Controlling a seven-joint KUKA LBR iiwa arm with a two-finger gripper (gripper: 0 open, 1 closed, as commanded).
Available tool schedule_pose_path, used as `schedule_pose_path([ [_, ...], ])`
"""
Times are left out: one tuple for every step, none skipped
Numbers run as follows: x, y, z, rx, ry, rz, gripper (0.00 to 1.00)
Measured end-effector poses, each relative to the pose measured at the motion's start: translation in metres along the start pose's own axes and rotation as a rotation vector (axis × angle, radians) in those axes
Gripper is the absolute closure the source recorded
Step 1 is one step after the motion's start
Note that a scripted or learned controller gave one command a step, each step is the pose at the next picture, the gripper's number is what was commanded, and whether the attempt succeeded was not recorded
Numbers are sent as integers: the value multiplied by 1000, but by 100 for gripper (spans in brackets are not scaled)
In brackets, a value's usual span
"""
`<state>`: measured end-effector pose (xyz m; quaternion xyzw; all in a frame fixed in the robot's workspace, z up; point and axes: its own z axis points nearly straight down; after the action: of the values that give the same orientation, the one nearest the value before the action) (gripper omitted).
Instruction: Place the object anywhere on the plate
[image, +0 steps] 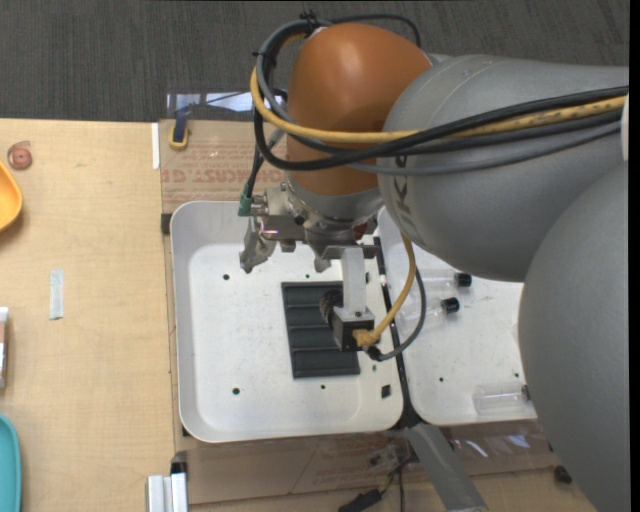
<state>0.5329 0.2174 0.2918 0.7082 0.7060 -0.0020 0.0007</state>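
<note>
From where I stand the grey arm (480, 160) reaches in from the right and holds its hand (284, 258) over the far part of the left bin (200, 330). Its two fingers are spread, with bare white bin floor between them, so it grips nothing. The thing I take to be the task's object is a black ribbed slab (312, 335). It lies flat about the middle of that bin, just nearer than the hand, and the robot's own fittings cover part of its right edge. Its long axis runs far to near, the near end leaning slightly right, and its ribs run left to right. Neither end looks different from the other, so I would not say it points either way. By my judgement this is the pick-up step and lifting has not begun. The next move calls for bringing the hand nearer until it is over the slab, setting the fingers across the short width, lowering and closing. I cannot tell which thing is meant as the plate.
</note>
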Motion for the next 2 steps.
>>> schedule_pose_path([
  [10,-56,162,4,0,13,0],
  [11,-55,74,2,0,223,0],
])
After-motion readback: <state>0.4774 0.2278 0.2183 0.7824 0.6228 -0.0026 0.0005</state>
